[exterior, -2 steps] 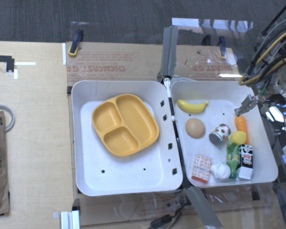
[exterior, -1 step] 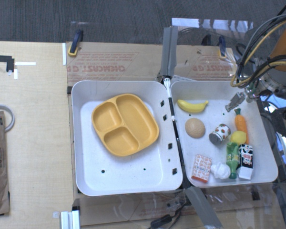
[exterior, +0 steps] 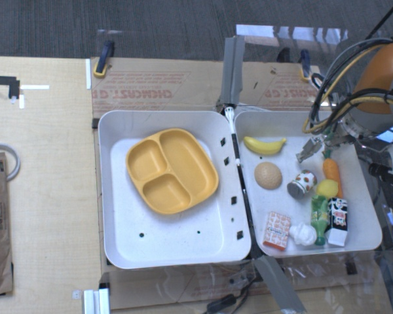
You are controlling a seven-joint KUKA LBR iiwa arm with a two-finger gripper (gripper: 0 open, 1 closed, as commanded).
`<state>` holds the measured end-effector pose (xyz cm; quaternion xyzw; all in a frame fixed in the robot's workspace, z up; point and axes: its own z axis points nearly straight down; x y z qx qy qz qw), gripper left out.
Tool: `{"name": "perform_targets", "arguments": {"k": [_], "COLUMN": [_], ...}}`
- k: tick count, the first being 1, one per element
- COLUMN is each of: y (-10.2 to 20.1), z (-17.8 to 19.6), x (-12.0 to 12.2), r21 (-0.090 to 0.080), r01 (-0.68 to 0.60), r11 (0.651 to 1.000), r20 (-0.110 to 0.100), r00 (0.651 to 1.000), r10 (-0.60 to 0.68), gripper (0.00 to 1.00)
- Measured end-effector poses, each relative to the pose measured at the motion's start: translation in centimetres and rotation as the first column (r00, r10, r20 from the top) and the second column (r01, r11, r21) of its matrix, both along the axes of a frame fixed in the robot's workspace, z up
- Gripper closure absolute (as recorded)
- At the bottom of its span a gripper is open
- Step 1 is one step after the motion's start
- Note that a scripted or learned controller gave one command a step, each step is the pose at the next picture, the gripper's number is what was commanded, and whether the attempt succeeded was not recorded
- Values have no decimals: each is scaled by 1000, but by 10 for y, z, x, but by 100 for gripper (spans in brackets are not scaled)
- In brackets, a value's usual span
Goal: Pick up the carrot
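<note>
The carrot (exterior: 331,172) is orange with a green top and lies along the right side of the right bin (exterior: 373,241), just above a yellow lemon. My gripper (exterior: 312,148) hangs over the bin's upper right part, a little up and left of the carrot's green end. Its fingers (exterior: 306,152) point down-left and stand slightly apart, with nothing between them. The arm comes in from the right, with black and yellow cables looping above it.
The right bin also holds a banana (exterior: 264,145), a tan egg-shaped ball (exterior: 268,175), a small can (exterior: 300,185), a lemon (exterior: 327,188), a green packet (exterior: 319,218), a carton (exterior: 338,221) and a pink box (exterior: 277,230). A yellow divided plate (exterior: 172,170) lies in the left bin.
</note>
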<state>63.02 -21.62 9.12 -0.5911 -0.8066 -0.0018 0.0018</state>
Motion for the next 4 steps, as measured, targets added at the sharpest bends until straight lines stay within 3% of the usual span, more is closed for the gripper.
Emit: {"name": "perform_targets", "arguments": {"k": [1, 2, 3, 4], "y": [-7, -4, 15, 45], "z": [99, 1, 2, 2], "x": [-33, -30, 26, 16], "r21": [-8, -5, -8, -9], "r01": [-153, -171, -373, -576], "r11": [988, 985, 928, 818], "r20": [4, 2, 3, 4], "r00": [988, 985, 928, 818], "r10": [153, 171, 373, 576], "gripper": [0, 0, 0, 0]}}
